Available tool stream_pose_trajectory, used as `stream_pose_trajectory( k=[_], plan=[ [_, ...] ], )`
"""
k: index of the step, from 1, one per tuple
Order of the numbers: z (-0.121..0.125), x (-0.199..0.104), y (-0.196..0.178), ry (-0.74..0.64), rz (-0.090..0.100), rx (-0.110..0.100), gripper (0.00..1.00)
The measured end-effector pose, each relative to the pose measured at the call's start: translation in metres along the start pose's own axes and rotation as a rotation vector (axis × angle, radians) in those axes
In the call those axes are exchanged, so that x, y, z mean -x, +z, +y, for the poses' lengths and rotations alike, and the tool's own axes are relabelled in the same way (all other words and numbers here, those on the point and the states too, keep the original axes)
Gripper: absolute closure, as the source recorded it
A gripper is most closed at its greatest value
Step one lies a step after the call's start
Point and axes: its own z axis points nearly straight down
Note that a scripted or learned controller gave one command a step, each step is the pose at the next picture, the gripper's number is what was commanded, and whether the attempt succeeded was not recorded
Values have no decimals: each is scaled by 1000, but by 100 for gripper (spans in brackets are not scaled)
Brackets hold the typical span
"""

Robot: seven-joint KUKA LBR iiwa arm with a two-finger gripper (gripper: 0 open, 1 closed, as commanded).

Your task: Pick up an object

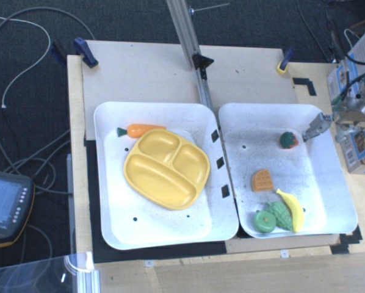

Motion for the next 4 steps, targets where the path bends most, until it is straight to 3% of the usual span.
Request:
stream_pose_trajectory(
  k=[1,4],
  plan=[
    [0,0,0,0,0,0,0],
    [-5,-1,157,0,1,-5,0]
  ],
)
